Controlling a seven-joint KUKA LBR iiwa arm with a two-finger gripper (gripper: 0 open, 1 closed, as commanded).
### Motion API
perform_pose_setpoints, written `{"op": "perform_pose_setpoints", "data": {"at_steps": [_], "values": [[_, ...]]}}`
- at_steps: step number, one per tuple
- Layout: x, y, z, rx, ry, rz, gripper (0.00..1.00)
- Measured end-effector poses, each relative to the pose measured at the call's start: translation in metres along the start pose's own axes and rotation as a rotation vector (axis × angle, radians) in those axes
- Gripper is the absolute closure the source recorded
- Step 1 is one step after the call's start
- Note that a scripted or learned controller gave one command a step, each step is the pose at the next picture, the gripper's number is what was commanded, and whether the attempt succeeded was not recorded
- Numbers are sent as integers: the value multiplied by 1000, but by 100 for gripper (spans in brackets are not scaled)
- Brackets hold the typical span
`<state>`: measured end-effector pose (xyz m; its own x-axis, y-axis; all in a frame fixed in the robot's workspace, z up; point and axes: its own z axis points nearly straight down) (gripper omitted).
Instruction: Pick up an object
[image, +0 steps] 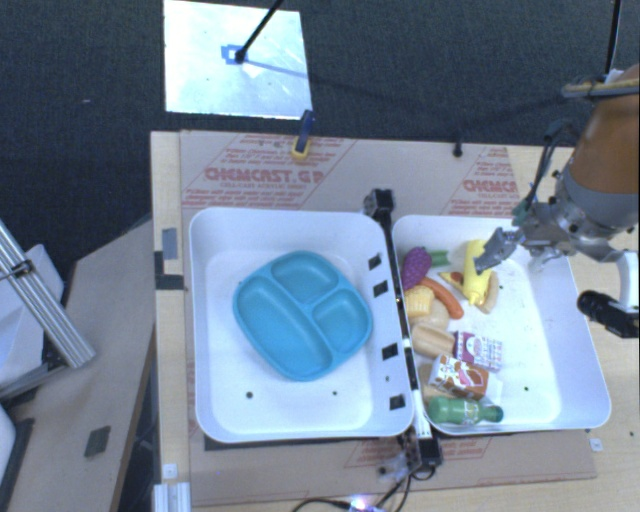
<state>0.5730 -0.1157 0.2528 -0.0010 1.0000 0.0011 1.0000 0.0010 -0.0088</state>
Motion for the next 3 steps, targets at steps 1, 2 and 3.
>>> {"op": "perform_pose_setpoints", "data": {"at_steps": [1, 2, 3], "values": [[0, 2, -5, -9, -1, -2, 0], [-7, 1, 40, -6, -1, 0, 0], [-7, 4, 83, -6, -1, -1, 0]]}}
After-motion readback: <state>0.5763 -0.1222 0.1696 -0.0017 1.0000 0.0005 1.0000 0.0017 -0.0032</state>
